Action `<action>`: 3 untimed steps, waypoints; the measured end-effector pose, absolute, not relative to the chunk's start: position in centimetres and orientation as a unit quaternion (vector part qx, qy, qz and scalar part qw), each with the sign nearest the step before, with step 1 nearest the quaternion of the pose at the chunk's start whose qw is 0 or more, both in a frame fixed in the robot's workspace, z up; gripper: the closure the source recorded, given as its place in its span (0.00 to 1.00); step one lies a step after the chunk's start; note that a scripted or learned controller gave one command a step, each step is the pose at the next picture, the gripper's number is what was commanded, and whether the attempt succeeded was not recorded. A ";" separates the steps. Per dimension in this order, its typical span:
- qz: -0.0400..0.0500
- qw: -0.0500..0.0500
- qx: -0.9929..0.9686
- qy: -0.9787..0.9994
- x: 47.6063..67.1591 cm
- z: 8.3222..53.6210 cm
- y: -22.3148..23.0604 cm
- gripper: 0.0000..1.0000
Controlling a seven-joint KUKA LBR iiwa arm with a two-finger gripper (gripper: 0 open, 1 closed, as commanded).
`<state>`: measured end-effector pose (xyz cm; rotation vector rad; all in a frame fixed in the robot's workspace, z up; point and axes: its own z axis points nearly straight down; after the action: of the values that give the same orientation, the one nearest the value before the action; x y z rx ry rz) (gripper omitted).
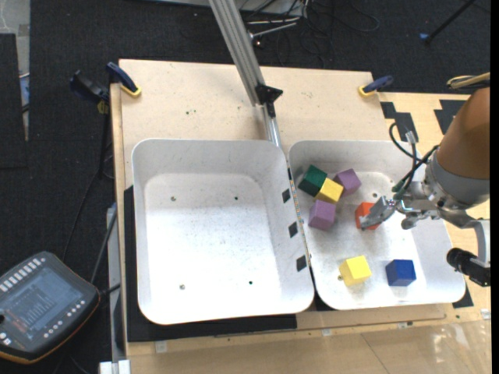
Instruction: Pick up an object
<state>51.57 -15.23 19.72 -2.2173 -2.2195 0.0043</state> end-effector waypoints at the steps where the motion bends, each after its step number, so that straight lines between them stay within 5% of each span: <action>1: 0.000 0.000 -0.707 -0.707 51.7 20.0 -15.2 0.00; 3: 0.001 0.001 -0.707 -0.707 51.9 9.3 -15.0 0.00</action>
<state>51.90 -14.95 9.30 -2.2213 -2.2196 0.0024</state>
